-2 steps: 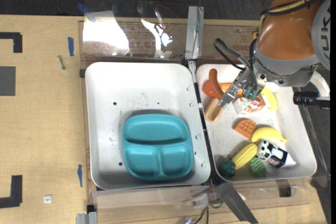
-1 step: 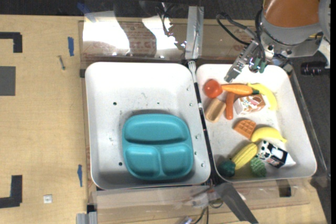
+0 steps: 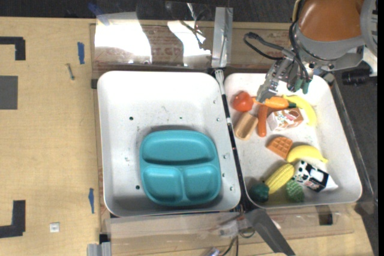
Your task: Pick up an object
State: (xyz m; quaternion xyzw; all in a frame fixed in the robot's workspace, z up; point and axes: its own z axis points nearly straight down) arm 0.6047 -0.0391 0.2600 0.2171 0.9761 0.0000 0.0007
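My gripper (image 3: 271, 91) hangs over the back part of the right bin (image 3: 345, 147), reaching in from the upper right. Just under its tip lies a small orange carrot (image 3: 277, 103) with a green end, and the view does not settle whether the two touch. A red tomato (image 3: 242, 101) sits to the left of the tip. A tan bun (image 3: 245, 125) and an orange-red sausage (image 3: 262, 120) lie just below. A yellow banana (image 3: 306, 108) and a white packet (image 3: 286, 120) rest to the right of the carrot.
The front of the right bin holds a waffle (image 3: 279, 145), a second banana (image 3: 305, 153), a corn cob (image 3: 279, 177), a black-and-white carton (image 3: 312, 175) and green pieces (image 3: 260, 192). The left bin (image 3: 120, 99) holds a teal divided tray (image 3: 179, 166).
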